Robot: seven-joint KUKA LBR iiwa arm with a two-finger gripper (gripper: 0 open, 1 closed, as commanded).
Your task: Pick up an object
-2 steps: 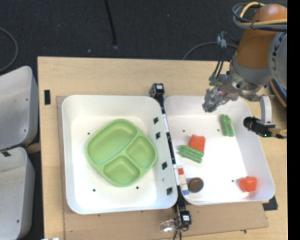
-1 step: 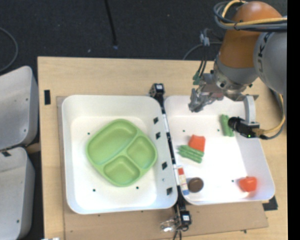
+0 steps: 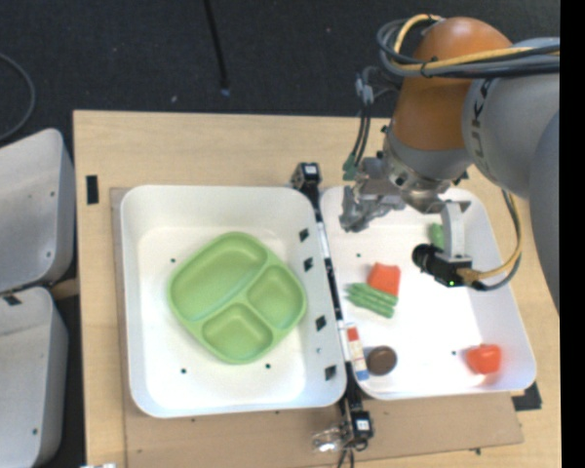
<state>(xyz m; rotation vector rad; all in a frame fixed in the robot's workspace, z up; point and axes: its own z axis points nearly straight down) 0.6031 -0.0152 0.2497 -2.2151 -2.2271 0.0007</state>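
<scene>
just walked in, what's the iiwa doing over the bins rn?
The arm reaches over the right bin, with its gripper low near that bin's far left corner, and nothing is visibly held. The small items lie loose there: an orange block, a green bean pod, a brown round piece and a red-orange piece. The left bin holds a green divided plate.

I see my grey arm [image 3: 512,96] reach in from the right, bending down, with its gripper [image 3: 356,213] pointing low.
</scene>
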